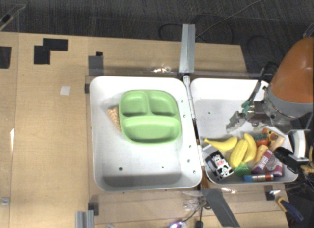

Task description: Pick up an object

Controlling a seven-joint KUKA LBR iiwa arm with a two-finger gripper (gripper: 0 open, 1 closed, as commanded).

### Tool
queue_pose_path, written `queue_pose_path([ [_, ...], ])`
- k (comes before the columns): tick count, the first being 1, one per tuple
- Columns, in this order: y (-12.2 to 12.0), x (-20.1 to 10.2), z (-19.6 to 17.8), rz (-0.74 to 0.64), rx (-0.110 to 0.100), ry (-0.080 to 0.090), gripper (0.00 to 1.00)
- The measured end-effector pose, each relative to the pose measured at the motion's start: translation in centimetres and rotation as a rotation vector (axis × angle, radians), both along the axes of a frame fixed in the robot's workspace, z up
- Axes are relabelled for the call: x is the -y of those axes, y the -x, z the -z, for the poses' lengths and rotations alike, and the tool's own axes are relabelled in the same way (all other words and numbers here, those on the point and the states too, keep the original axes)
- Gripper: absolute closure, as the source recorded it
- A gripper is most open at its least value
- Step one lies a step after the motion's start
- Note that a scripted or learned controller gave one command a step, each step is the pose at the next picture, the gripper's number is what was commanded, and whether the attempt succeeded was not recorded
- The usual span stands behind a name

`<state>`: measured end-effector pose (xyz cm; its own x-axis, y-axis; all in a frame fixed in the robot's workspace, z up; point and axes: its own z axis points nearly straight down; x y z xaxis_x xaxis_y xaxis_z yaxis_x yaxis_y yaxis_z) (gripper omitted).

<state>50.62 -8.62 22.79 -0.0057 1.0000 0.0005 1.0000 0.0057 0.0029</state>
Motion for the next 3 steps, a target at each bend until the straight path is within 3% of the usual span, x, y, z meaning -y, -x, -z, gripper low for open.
queue_pose_path([
  [1,1.8,1.1,7.1,-0.071,0.001,0.001,0.00],
  [2,1.2,0.2,13.6,-0.140,0.021,0.004,0.00],
  [3,-1.0,-2.8,4.2,-0.025,0.003,0.001,0.00],
])
